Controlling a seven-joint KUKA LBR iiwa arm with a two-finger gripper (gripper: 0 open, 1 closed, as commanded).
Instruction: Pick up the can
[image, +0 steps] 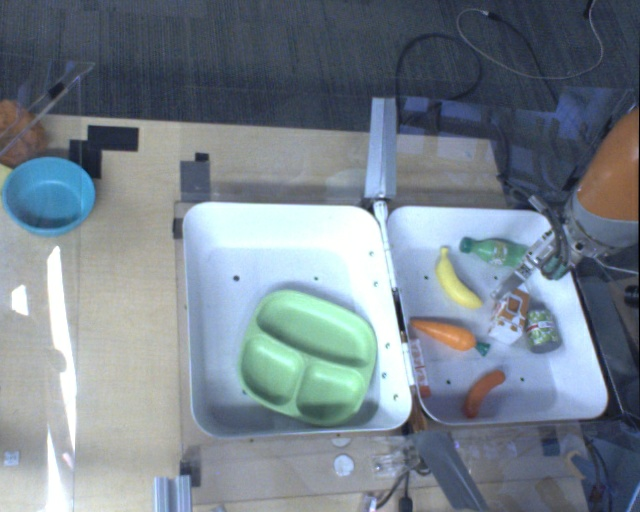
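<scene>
Right bin (590, 395) holds can (542, 330); hand (550, 255) hovers just above it.

Robotics lab; bench (120, 300) with white bins (210, 240); loose cables (440, 50)

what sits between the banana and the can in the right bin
In the camera view, a small carton lies tilted between the banana and the can, close beside the can.
</scene>
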